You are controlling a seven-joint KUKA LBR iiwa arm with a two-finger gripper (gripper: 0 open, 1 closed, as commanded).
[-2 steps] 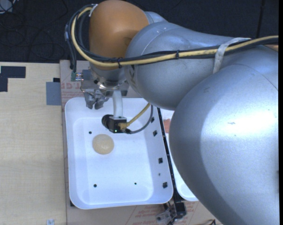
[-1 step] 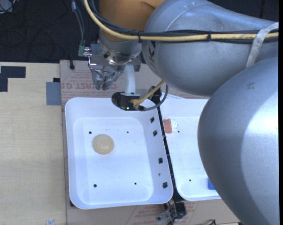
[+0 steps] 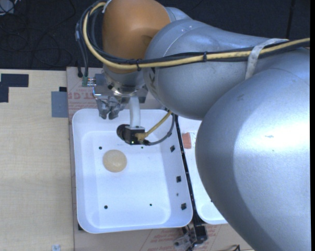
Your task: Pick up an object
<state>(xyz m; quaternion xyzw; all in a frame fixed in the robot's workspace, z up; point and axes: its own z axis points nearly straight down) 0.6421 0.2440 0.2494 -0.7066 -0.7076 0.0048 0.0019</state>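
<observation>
- The left bin (image 3: 131,197) and the right bin (image 3: 207,213) sit side by side on the bench (image 3: 26,166), their long sides touching
- A disc (image 3: 115,161) lies in the left bin, in its far left part, apart from every wall
- The gripper (image 3: 109,110) hangs over the far rim of the left bin, behind the disc
- The arm (image 3: 251,114) reaches in from the right, above the right bin, covering most of it
- A small item (image 3: 186,139) lies in the right bin, just beside the shared wall
- Flat patches (image 3: 58,103) lie on the bench left of the bins, toward the back
</observation>
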